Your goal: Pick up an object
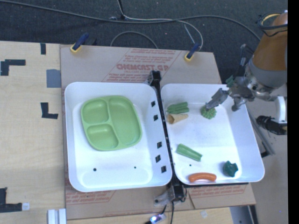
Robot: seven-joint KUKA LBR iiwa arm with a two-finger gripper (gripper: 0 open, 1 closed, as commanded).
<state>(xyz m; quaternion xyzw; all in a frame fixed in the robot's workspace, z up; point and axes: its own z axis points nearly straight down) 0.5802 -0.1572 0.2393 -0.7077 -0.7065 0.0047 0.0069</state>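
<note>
My gripper (223, 105) hangs over the upper right part of the right bin (243, 139), open, with nothing between its fingers. Its left finger (216, 99) ends just above a small green broccoli piece (209, 112); whether they touch I cannot tell. Elsewhere in that bin lie a green vegetable (177, 108) and a tan cone (177, 118) near the left wall. A green stick-shaped piece (188, 152) lies in the middle. An orange sausage-shaped piece (202, 177) and a dark teal lump (230, 168) rest near the front wall.
The left bin (74, 148) holds a light green divided plate (111, 122). A black divider with clips (161, 139) runs between the bins. Cables lie across the dark floor behind, and two clamps (80, 42) pin the cardboard under the bins.
</note>
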